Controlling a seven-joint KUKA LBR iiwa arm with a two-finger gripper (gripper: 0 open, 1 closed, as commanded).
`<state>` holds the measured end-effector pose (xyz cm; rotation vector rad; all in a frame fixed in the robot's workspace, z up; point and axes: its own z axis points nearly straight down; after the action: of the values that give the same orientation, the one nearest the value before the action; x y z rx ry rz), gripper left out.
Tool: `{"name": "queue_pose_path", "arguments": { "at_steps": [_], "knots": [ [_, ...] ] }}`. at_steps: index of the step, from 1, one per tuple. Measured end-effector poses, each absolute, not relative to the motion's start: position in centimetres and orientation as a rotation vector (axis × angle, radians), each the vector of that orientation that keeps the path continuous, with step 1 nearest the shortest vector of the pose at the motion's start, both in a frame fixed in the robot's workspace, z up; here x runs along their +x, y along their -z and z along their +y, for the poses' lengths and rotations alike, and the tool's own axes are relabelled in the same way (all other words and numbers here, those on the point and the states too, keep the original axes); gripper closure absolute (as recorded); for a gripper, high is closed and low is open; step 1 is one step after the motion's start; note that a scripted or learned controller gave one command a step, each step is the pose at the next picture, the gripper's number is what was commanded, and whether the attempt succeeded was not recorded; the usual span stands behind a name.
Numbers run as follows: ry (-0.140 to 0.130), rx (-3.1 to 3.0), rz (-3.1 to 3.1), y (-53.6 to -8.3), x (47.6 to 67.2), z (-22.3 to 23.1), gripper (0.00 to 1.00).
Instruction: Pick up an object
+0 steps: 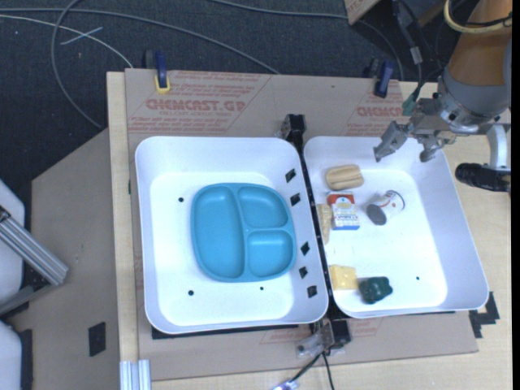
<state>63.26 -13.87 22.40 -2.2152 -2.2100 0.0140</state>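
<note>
A grey arm with an orange band reaches in from the right, its end effector (409,143) poised with fingers spread apart and nothing between them, above the far edge of the right bin (455,218) on the table (211,96). The candidates for pickup lie below and toward the bin's left side — a tan bread-like piece (344,175), a small red-and-white carton (344,210), a little can on its side (387,205), a yellow block (342,277) and a dark green lump (374,289). The left bin (158,218) holds a blue divided plate (243,231). The likely risk: the carton and can lie close together, so a descent between them could nudge both aside — and the can looks apt to roll off closing fingers.
</note>
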Motion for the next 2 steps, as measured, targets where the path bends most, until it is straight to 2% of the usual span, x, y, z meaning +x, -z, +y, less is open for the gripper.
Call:
{"name": "queue_pose_path", "arguments": {
  "at_steps": [1,2],
  "knots": [
    [0.0,-2.221,-2.221,-23.3,63.5,-13.8,0.0],
    [-0.006,-2.217,-2.217,-16.9,63.4,-13.6,0.0]
  ]
}}
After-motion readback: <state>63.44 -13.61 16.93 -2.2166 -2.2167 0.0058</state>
